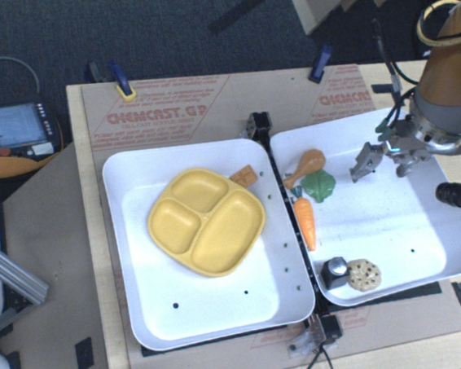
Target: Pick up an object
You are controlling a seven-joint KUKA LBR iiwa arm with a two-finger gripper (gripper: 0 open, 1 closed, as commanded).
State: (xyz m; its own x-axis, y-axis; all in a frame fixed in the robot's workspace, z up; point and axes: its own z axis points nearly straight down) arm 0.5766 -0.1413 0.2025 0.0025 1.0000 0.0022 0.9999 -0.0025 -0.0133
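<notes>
Several small objects are seen along the left side of the right bin. A toy drumstick lies at a slant near the top of that side, and a green broccoli piece is set just below it, touching or nearly touching. An orange carrot lies lengthwise beside the bin's left wall, just under the broccoli. Near the bin's front corner, a small dark cup-like item and a speckled cookie are placed side by side.

The gripper is held above the upper middle of the right bin, to the right of the drumstick and broccoli and apart from them. Its two fingers are spread open, and nothing is seen between them.

In the left bin, a yellow divided plate is seated toward the upper middle. A small brown block is seen at the plate's upper right edge, partly hidden beneath it.
</notes>
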